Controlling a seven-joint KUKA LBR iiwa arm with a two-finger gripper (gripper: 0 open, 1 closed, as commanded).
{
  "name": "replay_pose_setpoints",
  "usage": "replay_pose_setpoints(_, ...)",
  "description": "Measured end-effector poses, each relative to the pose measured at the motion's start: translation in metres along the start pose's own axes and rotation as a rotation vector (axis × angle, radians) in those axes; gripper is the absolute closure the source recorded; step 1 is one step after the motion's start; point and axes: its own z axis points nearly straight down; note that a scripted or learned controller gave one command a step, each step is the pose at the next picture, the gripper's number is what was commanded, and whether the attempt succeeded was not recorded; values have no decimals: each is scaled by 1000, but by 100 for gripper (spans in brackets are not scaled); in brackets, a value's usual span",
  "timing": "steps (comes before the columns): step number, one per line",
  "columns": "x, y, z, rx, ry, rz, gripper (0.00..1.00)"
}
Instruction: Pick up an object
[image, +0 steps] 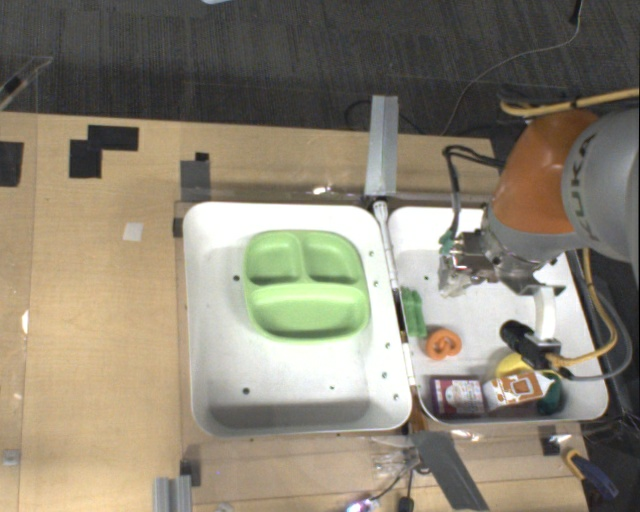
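While the gripper (463, 266) hangs over the right bin (475, 322), its state is unclear.
The arm (565, 190) hides that bin's right side.

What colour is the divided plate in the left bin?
The plate is light green; camera view.

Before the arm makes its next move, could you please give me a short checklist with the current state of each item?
1. Gripper over the right bin: ok.
2. Grip state, and whether anything is held: cannot tell.
3. Pickable things in the right bin: ok; orange piece, green piece and dark red packet lie there.
4. Gripper lined up over one of them: not ok; it appears offset toward the bin's far end.
5. Green plate in the left bin, away from the arm: ok.
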Motion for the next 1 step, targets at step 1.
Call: replay_pose_setpoints(1, 0, 0, 0, 0, 0, 1, 0)
